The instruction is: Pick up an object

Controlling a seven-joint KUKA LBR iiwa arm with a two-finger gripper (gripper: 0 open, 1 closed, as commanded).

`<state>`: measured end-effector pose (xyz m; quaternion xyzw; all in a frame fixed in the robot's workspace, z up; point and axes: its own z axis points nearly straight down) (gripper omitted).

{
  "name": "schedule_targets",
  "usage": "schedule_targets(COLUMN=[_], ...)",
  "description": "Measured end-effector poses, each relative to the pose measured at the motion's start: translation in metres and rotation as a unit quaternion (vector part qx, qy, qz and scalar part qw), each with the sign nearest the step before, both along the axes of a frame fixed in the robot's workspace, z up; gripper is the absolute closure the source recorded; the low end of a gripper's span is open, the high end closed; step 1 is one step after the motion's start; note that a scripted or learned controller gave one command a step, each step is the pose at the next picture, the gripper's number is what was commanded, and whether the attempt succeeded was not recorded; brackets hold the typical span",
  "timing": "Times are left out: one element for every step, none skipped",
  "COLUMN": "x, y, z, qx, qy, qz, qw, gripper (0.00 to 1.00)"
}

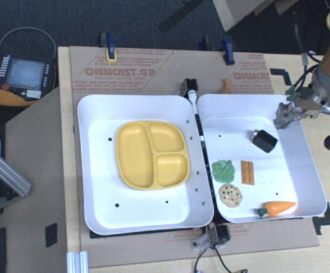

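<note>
Item: black block [264, 141], right bin [301, 169], toward desk's far right corner | handling: likely light, rigid; grip across short sides | end effector [283, 118]: hovering just beside, open or closed unclear, nothing visibly held.

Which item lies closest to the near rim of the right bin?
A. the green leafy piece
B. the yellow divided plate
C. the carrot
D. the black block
C: the carrot lies right by the near rim of the right bin, nearer it than the cookie.
</note>
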<state>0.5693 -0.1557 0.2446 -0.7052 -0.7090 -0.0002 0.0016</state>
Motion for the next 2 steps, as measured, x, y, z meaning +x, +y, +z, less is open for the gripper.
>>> schedule_targets(x=[-0.002,0.0], y=[0.058,0.116], z=[0.001,0.005], qx=[0.0001,-0.0002], qy=[0.0,-0.001], qz=[0.001,0.0], qw=[1.0,1.0], gripper=[1.0,1.0])
